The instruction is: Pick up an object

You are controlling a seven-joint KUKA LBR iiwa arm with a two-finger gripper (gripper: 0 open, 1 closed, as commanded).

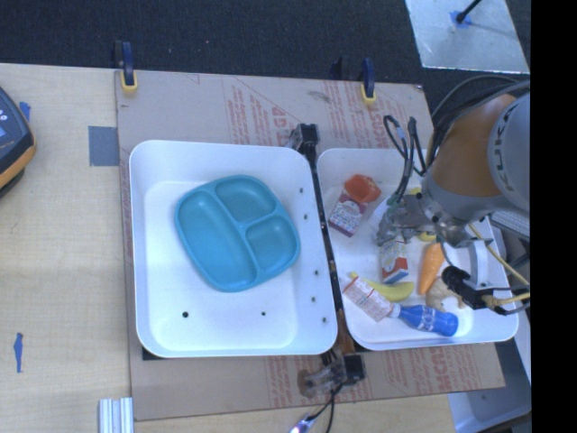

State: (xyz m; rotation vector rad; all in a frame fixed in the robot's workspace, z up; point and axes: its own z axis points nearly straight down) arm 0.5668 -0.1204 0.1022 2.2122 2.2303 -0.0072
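Note:
My gripper [391, 231] hangs over the middle of the right bin [491, 332], reaching in from the right. Just below it lies a small red and white pack [394, 267]. Around it are a red-orange toy [361, 188], a small white and red carton [345, 216], an orange carrot [431, 269], a yellow banana [391, 290], a second carton [365, 299] and a blue bottle [429, 320]. Nothing can be seen held in the gripper.
The left bin [153, 332] holds a blue divided plate [237, 231]. The arm's grey and orange body [469, 156] covers the right bin's far right part, with cables [403, 142] beside it. A black clamp [306, 136] sits between the bins at the back.

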